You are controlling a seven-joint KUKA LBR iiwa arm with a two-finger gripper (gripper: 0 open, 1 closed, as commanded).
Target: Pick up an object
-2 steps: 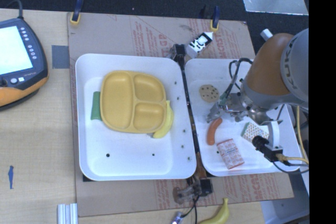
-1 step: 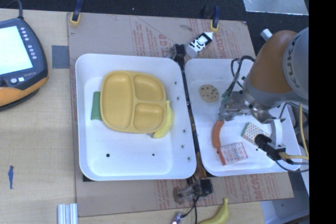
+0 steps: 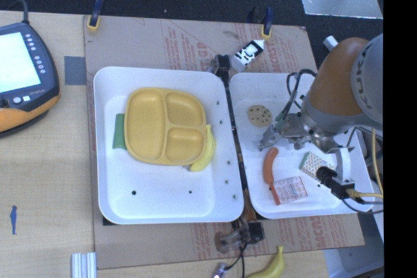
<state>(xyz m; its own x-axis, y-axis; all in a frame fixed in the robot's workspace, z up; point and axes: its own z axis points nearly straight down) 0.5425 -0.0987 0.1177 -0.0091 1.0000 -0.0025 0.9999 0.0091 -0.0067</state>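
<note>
1. Wooden bench (image 3: 45,172) carries two white bins; the right bin (image 3: 260,205) serves as landmark.
2. Inside it lie a hot dog (image 3: 270,169), a cookie (image 3: 259,115) and a red-white packet (image 3: 290,189).
3. Gripper (image 3: 272,137) hovers just above the hot dog; its opening cannot be told.

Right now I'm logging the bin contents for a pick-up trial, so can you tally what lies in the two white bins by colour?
Yellow: 2, divided plate and banana, left bin
Green: 1, flat piece under the plate's left edge
Orange-red: 1, hot dog, right bin
Brown: 1, cookie
Red and white: 2, packets
Total: 7
</note>
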